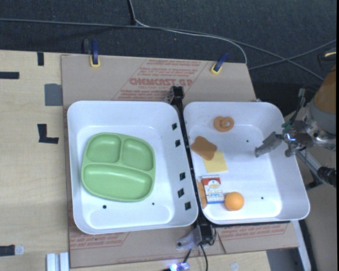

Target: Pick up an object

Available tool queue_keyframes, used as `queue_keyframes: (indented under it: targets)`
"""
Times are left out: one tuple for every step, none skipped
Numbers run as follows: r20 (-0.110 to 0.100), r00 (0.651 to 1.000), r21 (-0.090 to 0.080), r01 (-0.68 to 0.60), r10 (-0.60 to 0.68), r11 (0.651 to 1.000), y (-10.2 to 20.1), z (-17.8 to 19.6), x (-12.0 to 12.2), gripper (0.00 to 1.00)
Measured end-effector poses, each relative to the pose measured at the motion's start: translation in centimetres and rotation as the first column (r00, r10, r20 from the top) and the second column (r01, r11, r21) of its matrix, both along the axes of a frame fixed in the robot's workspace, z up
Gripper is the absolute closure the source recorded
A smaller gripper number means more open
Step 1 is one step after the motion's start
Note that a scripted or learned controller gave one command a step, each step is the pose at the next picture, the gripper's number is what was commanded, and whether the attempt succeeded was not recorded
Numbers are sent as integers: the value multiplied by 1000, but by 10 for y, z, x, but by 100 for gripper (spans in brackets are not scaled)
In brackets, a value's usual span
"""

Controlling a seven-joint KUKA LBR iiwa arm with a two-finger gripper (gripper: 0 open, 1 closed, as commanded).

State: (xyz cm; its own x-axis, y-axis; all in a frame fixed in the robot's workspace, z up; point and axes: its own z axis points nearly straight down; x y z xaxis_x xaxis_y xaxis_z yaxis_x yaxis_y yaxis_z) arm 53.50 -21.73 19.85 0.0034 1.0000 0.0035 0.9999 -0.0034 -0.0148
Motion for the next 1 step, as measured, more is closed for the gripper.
queue_keyframes:
  targets:
    - [13, 1000, -4, -4, 4, 1000, 0, 8, 3, 0]
